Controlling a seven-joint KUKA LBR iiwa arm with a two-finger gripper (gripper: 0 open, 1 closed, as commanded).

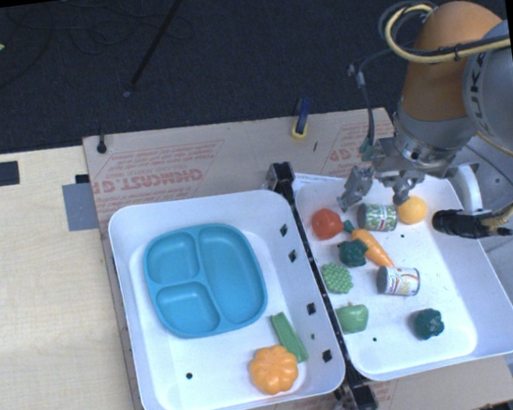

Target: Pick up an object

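My gripper point(380, 191) hangs over the back of the right bin point(482, 295), open, its two fingers spread apart. Just in front of it, roughly between the fingers, lies a small can with a green label point(379, 218); nothing is held. A yellow-orange fruit point(412, 211) lies beside the right finger and a red tomato point(326, 224) near the left one. Further forward lie a carrot point(372, 247), a dark green broccoli point(352, 253), a light green knobbly piece point(337, 279), a second can point(398, 280), a green pepper point(353, 316) and another dark green piece point(427, 323).
The left bin point(150, 356) holds a blue divided plate point(205, 279), an orange pumpkin point(273, 369) and a green stick-shaped vegetable point(287, 336). A black divider point(305, 268) separates the bins. The arm's black cable point(467, 222) crosses the right bin's right rim.
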